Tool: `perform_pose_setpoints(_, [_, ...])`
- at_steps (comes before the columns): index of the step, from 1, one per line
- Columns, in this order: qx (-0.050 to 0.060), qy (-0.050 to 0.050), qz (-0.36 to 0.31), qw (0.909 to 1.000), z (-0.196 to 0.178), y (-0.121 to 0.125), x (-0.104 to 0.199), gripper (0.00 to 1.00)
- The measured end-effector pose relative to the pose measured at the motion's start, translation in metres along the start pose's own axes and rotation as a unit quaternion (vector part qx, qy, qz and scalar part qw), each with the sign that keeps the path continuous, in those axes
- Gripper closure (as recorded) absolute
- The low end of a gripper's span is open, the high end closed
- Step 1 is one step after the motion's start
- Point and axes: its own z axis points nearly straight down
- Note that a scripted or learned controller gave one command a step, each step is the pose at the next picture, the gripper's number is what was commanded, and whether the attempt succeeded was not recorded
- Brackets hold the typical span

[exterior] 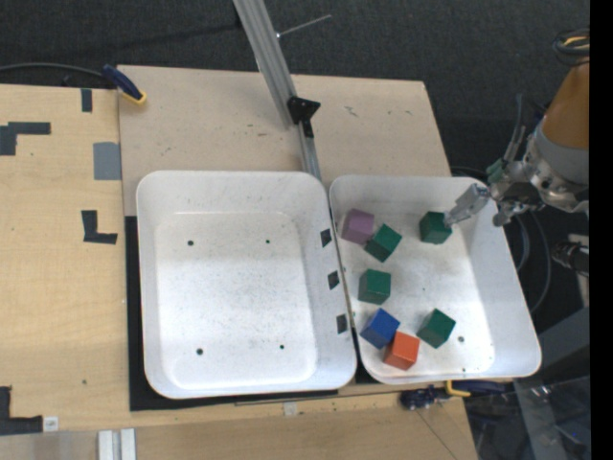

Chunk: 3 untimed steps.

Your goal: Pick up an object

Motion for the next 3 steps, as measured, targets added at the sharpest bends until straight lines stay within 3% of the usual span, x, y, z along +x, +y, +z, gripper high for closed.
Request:
perform_pose_setpoints(1, [0.0, 0.0, 0.0, 1.0, 0.0, 0.0, 0.0, 0.0])
perform_pose_setpoints(3, [0.003, 0.0, 0.0, 1.0, 0.107, -0.003, -0.003, 0.0])
